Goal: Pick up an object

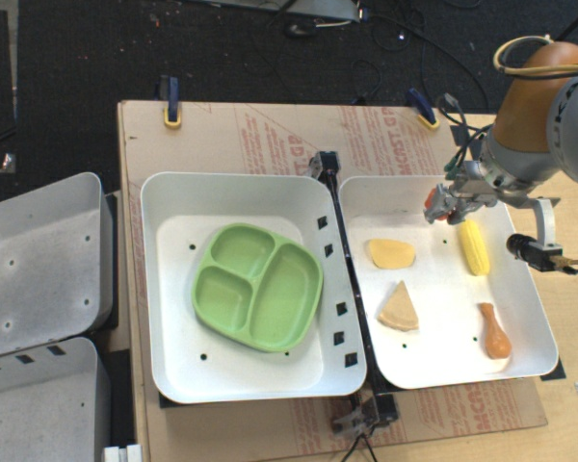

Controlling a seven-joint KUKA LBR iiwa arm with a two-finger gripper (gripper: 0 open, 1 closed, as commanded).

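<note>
Camera view: plywood bench [241, 133] bearing two white bins [164, 258], dark littered floor [77, 37] beyond.

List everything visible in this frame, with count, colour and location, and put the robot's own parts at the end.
white bins: 2, white, side by side on the bench
divided plate: 1, green, in the left bin
corn cob: 1, yellow, right bin, near its far right side
oval food piece: 1, yellow, right bin, far left part
wedge food piece: 1, tan, right bin, near left part
drumstick: 1, orange, right bin, near right corner
clamps: 2, blue and yellow, on the board's far edge
gripper: 1, grey, above the right bin's far edge, beside the corn cob
</note>
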